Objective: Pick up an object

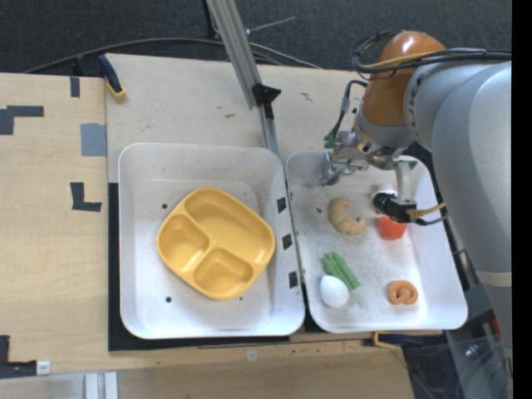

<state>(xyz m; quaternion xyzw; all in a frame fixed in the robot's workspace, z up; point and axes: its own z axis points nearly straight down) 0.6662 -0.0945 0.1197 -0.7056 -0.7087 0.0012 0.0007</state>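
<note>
My gripper (335,171) hangs over the far left corner of the right bin (432,306), with nothing seen in it. A tan croissant (347,216) lies just in front of it, a short gap away. To the croissant's right is a small red object (392,228), partly under a black part of the arm. Nearer the front lie a green bean bundle (341,270), a white egg (334,292) touching it, and an orange pretzel-like ring (402,293).
The left bin (137,223) holds a yellow divided plate (216,242). A metal pole (241,48) slants down to the ridge between the bins. The grey arm (465,140) covers the right bin's far right side.
</note>
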